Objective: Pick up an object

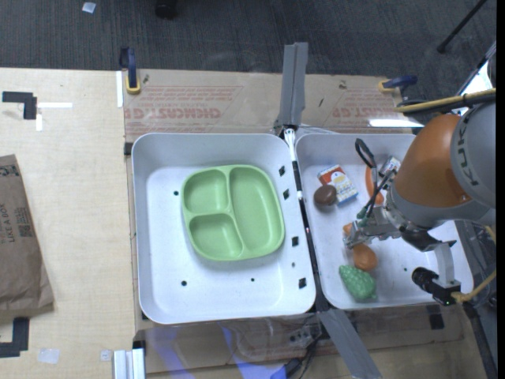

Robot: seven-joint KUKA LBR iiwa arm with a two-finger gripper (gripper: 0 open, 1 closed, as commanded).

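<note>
Dark carpet fills the top of my screen, and below it a pale wooden bench [71, 235] carries a sheet of printed cardboard [205, 105] and two shallow white bins side by side. On the far left of the bench, at about 9 o'clock, I see a brown paper bag [20, 231].

I see the left bin [158, 283] holding a green divided tray [233, 211] with three compartments, sitting near its middle.

In the right bin [398, 290] several small things lie together. A small white and orange carton [338, 183] is at about 11 o'clock in this bin, and a dark brown round object [325, 197] is touching it on the lower left side. An orange round object [364, 257] sits near the middle of the bin, and a green bumpy object [357, 282] lies just beside it toward 6 o'clock.

From 3 o'clock the grey arm with the orange band [432, 164] reaches over the right bin. Its gripper [360, 239] is low over the bin, directly above the orange round object, maybe touching it. The fingers are too small and too mixed with cables for me, so I cannot tell how far they are open, or if anything is between them.
</note>
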